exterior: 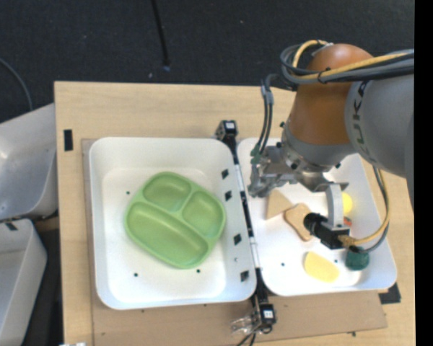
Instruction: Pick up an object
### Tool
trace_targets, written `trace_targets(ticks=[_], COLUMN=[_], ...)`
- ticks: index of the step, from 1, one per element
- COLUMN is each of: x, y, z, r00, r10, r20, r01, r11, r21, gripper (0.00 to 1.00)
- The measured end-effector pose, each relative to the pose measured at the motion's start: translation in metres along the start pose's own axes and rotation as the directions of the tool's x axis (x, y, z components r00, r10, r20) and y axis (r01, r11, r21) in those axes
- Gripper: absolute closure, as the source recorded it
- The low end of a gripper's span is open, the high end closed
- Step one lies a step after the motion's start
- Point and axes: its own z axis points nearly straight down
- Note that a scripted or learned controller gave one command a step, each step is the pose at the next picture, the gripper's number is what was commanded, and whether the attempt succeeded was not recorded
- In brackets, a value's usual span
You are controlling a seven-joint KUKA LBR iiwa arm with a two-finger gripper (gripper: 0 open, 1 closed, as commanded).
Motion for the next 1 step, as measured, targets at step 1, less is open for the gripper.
trace_targets(ticks=[1], x=[0.0629], y=[0.001], z=[0.0038], r00=[1.0], r10=[0.0], r20=[0.0], r01=[0.0], r11=[1.0], r21=[0.001], gripper=[1.0])
